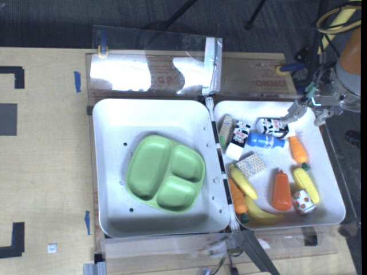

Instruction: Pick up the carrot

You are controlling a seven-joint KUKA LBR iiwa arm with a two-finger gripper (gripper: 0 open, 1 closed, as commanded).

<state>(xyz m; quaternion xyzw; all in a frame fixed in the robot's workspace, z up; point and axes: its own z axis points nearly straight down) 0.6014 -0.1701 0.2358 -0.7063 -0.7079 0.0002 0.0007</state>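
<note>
A carrot [297, 149], orange with a green stub at its near end, lies by the right wall of the right bin [331, 176]. A second carrot-like orange piece [238, 198] lies against that bin's left wall, partly under a banana [243, 182]. My gripper [304, 117] hangs over the bin's far right corner, above and just behind the first carrot. Its fingers [292, 113] are spread, open, with nothing between them.
The right bin also holds a blue bottle [267, 141], cow-patterned cartons [273, 126], a checkered pack [251, 165], an orange bottle [281, 191], a corn cob [305, 183] and a spotted ball [303, 202]. A green divided plate [165, 172] lies in the left bin [109, 153].
</note>
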